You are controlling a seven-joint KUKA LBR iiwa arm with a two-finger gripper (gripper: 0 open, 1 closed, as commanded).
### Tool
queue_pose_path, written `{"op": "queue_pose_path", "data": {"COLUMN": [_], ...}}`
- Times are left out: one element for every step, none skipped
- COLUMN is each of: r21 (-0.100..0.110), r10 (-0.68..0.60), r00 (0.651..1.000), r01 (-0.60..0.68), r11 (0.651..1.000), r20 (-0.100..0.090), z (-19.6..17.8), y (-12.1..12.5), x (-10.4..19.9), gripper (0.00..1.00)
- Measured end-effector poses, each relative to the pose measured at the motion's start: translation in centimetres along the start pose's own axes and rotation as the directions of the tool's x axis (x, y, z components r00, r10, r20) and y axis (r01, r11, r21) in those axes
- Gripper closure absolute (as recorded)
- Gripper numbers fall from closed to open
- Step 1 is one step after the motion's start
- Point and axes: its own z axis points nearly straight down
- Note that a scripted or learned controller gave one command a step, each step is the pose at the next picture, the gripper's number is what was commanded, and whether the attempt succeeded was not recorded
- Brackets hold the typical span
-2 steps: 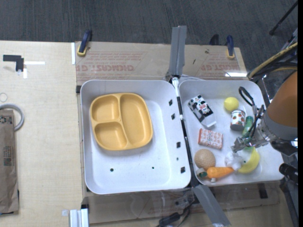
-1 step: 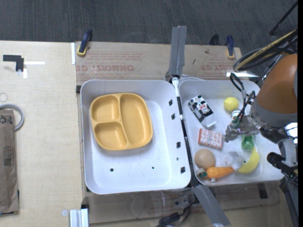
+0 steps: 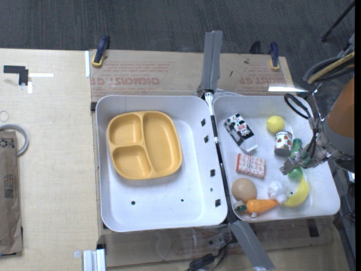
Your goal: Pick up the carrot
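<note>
The carrot (image 3: 262, 205) is orange with a green stub and lies along the front edge of the right bin (image 3: 321, 205), just below a tan round bun (image 3: 244, 188). My gripper (image 3: 295, 164) hangs over the right side of that bin, above and to the right of the carrot and clear of it. It sits over a green item (image 3: 295, 173) beside the banana (image 3: 299, 193).
The right bin also holds a black-and-white carton (image 3: 240, 130), a yellow ball (image 3: 275, 123), a small can (image 3: 283, 143), an orange-red packet (image 3: 250, 165) and a white scrap (image 3: 277, 189). The left bin (image 3: 158, 208) holds a yellow divided plate (image 3: 144, 144).
</note>
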Motion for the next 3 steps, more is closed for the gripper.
{"op": "queue_pose_path", "data": {"r21": [-0.001,0.001,0.003], "r10": [-0.224,-0.178,0.096], "r00": [0.975,0.984,0.995], "r01": [0.224,0.178,-0.096], "r11": [0.975,0.984,0.995], "r20": [0.001,-0.002,-0.003], "z": [-4.2,2.9,10.1], "y": [1.3,0.5,0.9], "x": [1.8,1.3,2.5], "gripper": [1.00,1.00,1.00]}}
